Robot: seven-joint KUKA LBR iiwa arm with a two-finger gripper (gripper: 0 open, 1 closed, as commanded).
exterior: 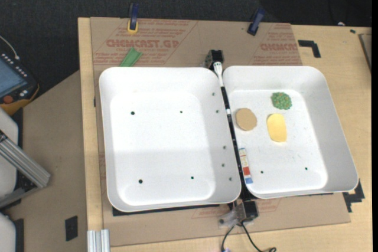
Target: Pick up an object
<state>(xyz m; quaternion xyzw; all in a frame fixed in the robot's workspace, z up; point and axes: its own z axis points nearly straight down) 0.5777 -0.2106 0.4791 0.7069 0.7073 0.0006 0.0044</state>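
Where brown board [177, 38] backs bins, red print reads "CHEMCAST GP"; tool state cannot be told.

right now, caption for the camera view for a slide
Right bin holds a green ball, tan disc and yellow piece.

two bins sit side by side on a board [177, 38], and in the right bin [331, 144] a bumpy ball [282, 101] lies behind an oval piece [277, 127], with a round disc [246, 120] just left of them.
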